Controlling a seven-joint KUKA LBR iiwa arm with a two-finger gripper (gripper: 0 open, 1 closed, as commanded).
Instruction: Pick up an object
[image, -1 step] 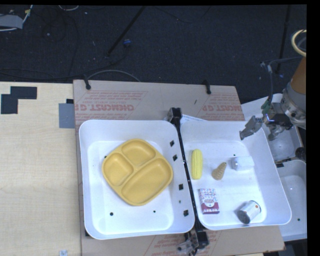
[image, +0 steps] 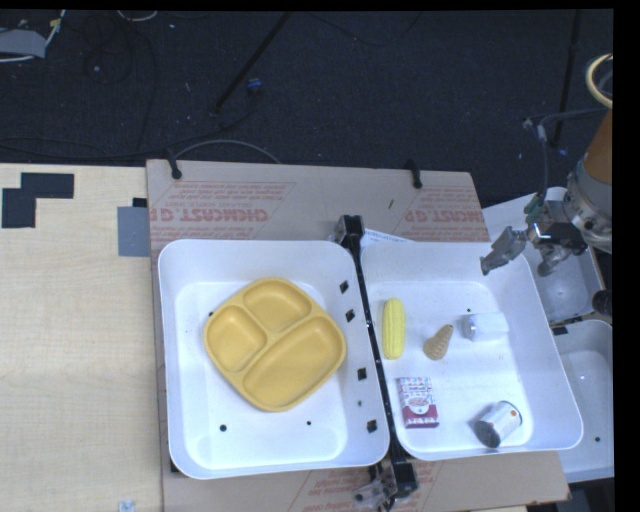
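Across the bench, left to right: left bin (image: 190, 300) holds a yellow divided plate (image: 275, 343), sitting tilted near its middle. Right bin (image: 560, 400) has the small stuff. Corn cob (image: 393, 328) lies upright along the left side, just beside the divider between the bins. Ice-cream cone (image: 437, 342) is next to it, tip toward bottom-left. Small grey-white block (image: 468, 327) sits just right of the cone, near but apart. Red and white packet (image: 418, 402) lies flat below the corn. Silver can (image: 496, 423) is on its side near the bottom-right corner.

Gripper (image: 525, 250) is at the far right, above the top-right rim of the right bin, hanging clear of everything. Two fingers look spread with a visible gap and nothing between them, so it reads as open and empty.

Step, as I judge it: approach only, no target committed, pick not yet begun. Any right-bin item would do. Nearest candidate is the grey-white block, down and to the left of the gripper; cone and corn are further left, can is well below it toward the bin's near corner.

Next move calls for travelling in over the bin, lining the fingers across a narrow side of the chosen item, then descending. Can may roll; packet is flat and hard to pinch.
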